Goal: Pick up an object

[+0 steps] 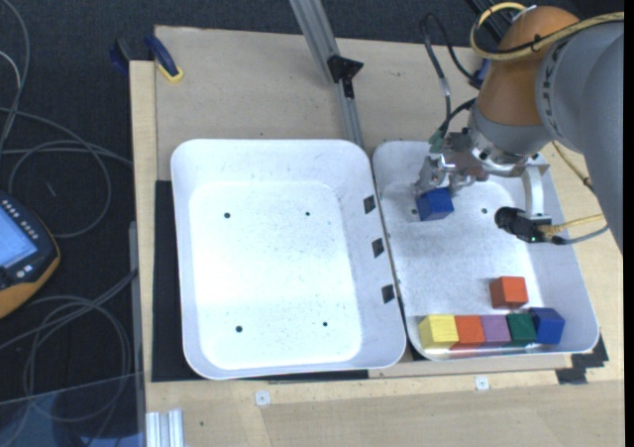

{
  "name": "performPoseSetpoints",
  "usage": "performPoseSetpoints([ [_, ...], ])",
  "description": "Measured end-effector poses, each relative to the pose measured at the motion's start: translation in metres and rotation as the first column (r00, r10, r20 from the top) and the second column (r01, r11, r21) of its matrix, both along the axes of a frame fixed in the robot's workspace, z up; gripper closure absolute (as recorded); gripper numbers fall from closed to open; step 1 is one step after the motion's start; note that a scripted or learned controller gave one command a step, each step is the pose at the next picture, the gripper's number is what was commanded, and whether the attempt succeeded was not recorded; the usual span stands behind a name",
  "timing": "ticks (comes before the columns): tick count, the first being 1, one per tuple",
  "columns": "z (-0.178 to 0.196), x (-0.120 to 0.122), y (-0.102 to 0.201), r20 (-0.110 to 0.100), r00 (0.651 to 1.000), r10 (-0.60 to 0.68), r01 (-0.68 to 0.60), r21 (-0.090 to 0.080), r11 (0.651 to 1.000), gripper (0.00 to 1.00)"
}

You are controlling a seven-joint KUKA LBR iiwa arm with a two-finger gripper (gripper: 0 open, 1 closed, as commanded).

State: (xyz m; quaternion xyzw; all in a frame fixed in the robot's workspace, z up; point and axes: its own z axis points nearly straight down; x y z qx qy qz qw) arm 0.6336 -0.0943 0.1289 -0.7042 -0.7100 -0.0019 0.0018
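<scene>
A wooden bench [248, 73] is seen bearing two white bins; in the right bin [448, 272], a blue cube [434, 204] is gripped between the closed-in fingers of the gripper [437, 180], near the bin's far wall. A straight, steady lift is judged best.

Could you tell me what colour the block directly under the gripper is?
Blue: the block under the gripper, camera view.

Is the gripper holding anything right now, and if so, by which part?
The gripper appears to hold a blue block by its upper sides, over the right bin. Whether the block is lifted clear of the bin floor cannot be told.
</scene>
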Motion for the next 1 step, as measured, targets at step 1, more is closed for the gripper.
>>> performPoseSetpoints([
  [1, 0.0755, -0.0257, 0.09, 0.006, 1.0, 0.001, -0.001, -0.001, 1.0, 1.0],
])
